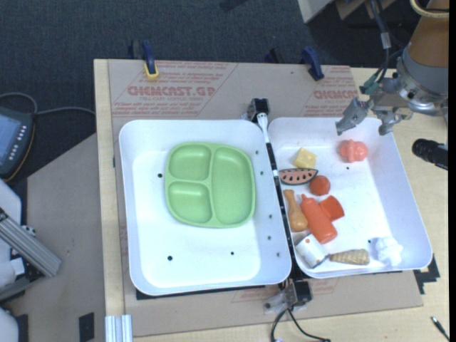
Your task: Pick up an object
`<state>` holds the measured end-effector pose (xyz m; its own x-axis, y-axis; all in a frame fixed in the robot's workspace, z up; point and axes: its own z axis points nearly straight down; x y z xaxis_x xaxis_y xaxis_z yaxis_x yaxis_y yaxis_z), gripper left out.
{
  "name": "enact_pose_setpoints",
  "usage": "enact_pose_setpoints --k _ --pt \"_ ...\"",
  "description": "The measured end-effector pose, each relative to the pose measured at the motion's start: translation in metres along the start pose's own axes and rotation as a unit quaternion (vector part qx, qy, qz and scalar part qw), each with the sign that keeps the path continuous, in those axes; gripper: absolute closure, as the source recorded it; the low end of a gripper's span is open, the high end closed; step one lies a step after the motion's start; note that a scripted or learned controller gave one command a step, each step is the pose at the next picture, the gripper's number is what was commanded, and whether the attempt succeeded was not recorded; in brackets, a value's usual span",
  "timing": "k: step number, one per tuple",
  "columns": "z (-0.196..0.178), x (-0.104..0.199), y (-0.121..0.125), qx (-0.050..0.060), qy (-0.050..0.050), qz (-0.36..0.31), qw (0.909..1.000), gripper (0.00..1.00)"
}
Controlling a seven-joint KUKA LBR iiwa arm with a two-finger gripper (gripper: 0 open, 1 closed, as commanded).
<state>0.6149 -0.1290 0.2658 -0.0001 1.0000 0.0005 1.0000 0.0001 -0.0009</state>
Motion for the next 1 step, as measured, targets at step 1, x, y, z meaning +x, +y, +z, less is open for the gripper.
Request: enact_pose_setpoints --k 1 --pt "0.0446 -0.0061 -0.0003 0.002 0.000 0.000 1.0000 0.00"
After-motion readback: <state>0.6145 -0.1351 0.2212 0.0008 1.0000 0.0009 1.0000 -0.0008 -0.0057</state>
